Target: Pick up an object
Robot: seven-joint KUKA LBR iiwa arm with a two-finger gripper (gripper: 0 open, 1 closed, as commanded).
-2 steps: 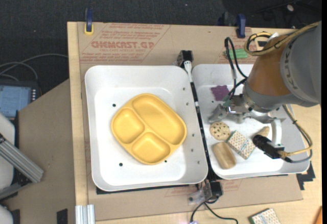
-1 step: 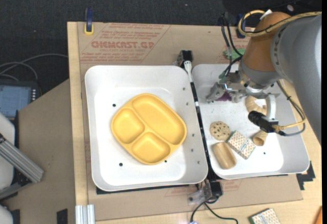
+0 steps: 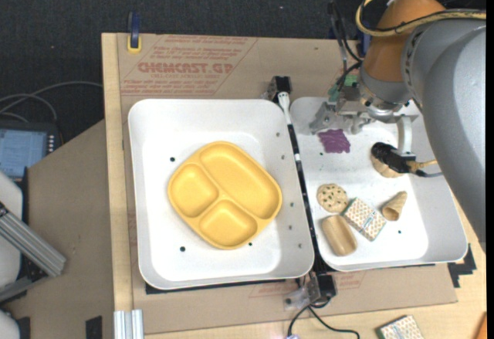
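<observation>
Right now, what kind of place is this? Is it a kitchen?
Probably not a kitchen, more likely a robot lab. A big grey robot arm with an orange band reaches over two shallow white bins on a cardboard-covered bench, with what look like toy foods and loose cables around.

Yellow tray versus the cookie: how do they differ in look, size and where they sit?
The yellow tray is far larger than the cookie. The yellow tray is plain yellow, rounded-square, split into three compartments; the cookie is a tan disc with dark specks. The yellow tray sits alone in the left bin; the cookie lies in the right bin among other small items. Both lie flat, apart from the claw.
</observation>
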